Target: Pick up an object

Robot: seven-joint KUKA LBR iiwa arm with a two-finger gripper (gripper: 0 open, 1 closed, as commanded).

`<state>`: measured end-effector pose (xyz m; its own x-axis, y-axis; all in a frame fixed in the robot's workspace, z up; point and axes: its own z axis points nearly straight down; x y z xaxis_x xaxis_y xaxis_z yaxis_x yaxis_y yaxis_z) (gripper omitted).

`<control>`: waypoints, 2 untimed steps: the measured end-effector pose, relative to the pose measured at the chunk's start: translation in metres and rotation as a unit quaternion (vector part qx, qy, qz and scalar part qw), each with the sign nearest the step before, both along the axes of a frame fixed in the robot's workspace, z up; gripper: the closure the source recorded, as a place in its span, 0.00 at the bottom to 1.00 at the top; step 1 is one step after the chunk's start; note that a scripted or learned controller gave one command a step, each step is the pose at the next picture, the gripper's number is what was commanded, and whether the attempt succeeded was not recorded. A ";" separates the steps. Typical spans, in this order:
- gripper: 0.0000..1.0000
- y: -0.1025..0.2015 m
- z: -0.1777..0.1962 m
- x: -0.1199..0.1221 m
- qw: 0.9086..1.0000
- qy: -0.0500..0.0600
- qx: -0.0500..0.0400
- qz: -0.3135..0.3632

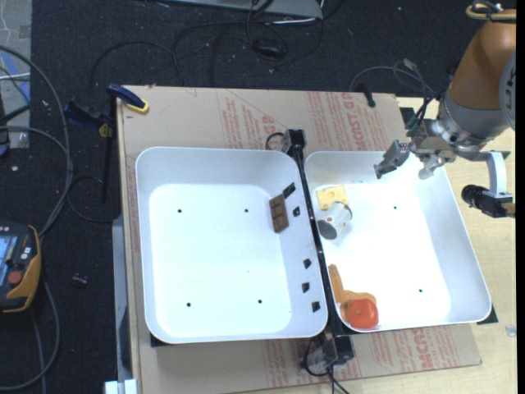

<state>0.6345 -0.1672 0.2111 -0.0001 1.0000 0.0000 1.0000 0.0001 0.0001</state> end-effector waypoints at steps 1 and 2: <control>0.00 0.006 -0.056 0.007 1.000 0.002 0.000 0.001; 0.00 0.013 -0.110 -0.001 1.000 0.002 0.001 0.000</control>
<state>0.6332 -0.1538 0.1011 -0.0005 1.0000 0.0011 1.0000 0.0005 -0.0046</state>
